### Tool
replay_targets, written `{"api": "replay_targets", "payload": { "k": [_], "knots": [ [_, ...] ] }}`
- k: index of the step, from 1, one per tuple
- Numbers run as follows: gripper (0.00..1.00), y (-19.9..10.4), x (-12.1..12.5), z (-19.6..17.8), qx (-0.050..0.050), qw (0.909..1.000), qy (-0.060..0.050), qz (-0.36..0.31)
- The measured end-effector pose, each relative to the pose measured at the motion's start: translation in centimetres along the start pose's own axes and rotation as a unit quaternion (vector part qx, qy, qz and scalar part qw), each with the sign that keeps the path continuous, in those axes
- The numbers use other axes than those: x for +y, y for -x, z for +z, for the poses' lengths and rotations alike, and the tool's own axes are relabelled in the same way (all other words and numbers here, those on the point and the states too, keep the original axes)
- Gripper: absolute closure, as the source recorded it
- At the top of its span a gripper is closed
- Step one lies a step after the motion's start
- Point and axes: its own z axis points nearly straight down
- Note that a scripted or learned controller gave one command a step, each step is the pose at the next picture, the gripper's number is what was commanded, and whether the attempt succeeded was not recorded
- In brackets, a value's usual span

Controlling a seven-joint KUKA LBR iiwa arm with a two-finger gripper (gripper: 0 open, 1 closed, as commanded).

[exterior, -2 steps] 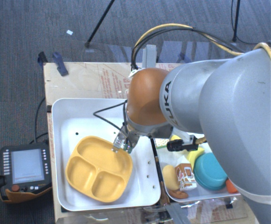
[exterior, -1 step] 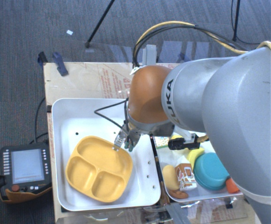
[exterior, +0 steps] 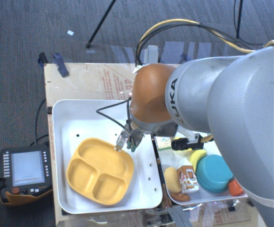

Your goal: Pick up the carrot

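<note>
The carrot (exterior: 235,188) is the small orange piece at the right bin's (exterior: 161,174) near right corner, beside the blue bowl (exterior: 214,172) and partly hidden by the arm. My gripper (exterior: 126,144) hangs over the left bin (exterior: 80,115), far to the left of the carrot. It is just above the upper right rim of the yellow divided plate (exterior: 100,170). The two fingers stand a little apart, open, with nothing between them.
The right bin also holds a small printed carton (exterior: 187,179), a yellow item (exterior: 198,155), a tan rounded item (exterior: 171,178) and a white box (exterior: 164,142). The arm's big grey body covers most of that bin. A teach pendant (exterior: 26,174) lies on the floor at left.
</note>
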Motion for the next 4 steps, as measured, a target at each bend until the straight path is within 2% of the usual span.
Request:
{"api": "replay_targets", "payload": {
  "k": [1,2,3,4],
  "knots": [
    [1.00,-3.4,4.7,2.5,-0.002,0.9923,-0.001,0.124],
    [1.00,-3.2,4.6,1.8,-0.002,0.9924,-0.002,0.123],
    [1.00,-11.9,2.9,1.2,0.006,0.9998,-0.006,0.016],
    [1.00,-10.1,2.5,-1.5,0.008,0.9917,-0.003,-0.128]
  ]
}}
